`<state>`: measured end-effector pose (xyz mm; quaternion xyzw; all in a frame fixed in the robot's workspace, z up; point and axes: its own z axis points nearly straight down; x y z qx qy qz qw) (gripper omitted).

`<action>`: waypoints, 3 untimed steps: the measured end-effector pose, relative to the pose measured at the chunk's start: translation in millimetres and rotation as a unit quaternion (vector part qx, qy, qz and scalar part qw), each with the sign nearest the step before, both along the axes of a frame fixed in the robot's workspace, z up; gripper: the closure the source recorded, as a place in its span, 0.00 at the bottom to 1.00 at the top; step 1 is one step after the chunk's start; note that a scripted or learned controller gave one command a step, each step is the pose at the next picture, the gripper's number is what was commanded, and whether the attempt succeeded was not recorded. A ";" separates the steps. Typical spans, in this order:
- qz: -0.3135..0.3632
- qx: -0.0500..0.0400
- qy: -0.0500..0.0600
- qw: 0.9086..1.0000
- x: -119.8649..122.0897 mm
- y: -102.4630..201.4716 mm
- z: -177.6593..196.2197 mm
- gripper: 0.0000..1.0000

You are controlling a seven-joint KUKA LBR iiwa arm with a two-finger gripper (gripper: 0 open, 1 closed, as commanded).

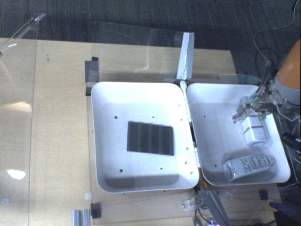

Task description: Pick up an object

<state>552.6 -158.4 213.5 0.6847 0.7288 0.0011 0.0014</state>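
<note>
- The arm (289, 76), grey with an orange band, reaches in from the right over the right-hand bin (211, 102).
- Its gripper (248, 113) hangs low near the right side of that bin; whether the claw is apart or together I cannot tell, for the metal parts are small and blurred.
- A white, roundish container (255, 132) lies just below the gripper in the picture, very near it or touching; which of the two is unclear.
- A grey remote control (249, 166) with rows of buttons lies along the near wall of the same bin, apart from the gripper.
- The left-hand bin (108, 126) holds a dark ribbed mat (150, 138), flat near its middle.
- Both bins sit side by side on a pale wooden bench (47, 126).
</note>
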 end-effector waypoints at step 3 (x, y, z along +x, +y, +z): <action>0.003 0.000 -0.002 1.000 1.7 -37.8 -27.2 0.00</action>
